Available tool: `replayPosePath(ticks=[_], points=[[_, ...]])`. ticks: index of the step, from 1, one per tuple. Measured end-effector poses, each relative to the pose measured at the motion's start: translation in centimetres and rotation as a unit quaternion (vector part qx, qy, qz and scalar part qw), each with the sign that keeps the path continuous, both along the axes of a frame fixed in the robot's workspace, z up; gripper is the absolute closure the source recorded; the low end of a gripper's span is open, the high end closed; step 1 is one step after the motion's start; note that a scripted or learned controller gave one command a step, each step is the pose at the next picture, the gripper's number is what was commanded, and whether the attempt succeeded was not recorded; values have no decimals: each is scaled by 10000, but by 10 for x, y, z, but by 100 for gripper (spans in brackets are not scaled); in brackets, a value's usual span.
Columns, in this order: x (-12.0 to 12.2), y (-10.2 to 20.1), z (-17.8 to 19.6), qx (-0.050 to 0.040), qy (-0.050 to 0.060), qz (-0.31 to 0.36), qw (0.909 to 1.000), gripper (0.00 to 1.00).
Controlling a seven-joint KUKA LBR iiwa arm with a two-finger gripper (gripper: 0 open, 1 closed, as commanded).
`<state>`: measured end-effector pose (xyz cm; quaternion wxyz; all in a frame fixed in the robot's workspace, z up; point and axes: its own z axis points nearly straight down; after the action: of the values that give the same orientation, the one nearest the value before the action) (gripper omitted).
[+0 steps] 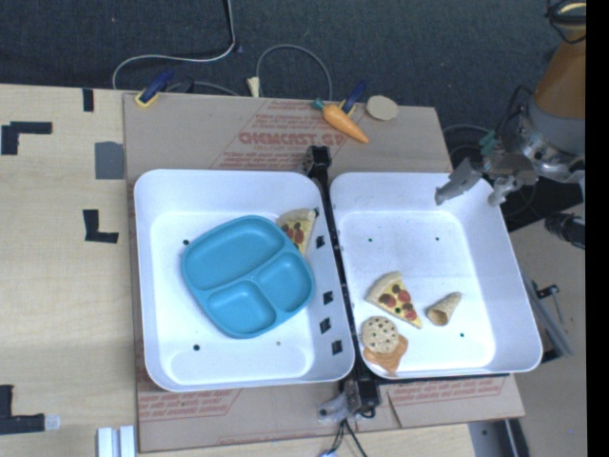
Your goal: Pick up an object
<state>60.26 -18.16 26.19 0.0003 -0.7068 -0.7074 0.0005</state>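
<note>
Gripper (473, 185) at frame right, fingers spread, holding nothing, above right bin (509, 265) rim. Smooth blue compartment tray (247, 276) lies centre-left; triangular toy pizza slice (395, 299) lower right.

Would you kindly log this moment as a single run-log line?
end effector: over right white bin's far right corner, nothing seen held | pizza slice toy, cone, cookie: in bin

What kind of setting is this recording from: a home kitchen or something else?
Most likely a robotics lab test bench, not a kitchen. Two white bins sit clamped side by side on cardboard, holding toy food such as a pizza slice and a blue divided tray, with cables trailing behind over carpet.
</note>
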Motion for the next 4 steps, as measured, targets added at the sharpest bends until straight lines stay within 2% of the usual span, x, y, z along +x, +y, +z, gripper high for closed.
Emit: replayPosePath(ticks=[1,2,3,4], points=[[-32,71,-176,24,63,20,10000,0],[-102,78,-175,-14,-49,-5,10000,0],[-64,69,-175,1,-11,-2,10000,0],[-117,73,-174,-15,-56,-4,10000,0]])
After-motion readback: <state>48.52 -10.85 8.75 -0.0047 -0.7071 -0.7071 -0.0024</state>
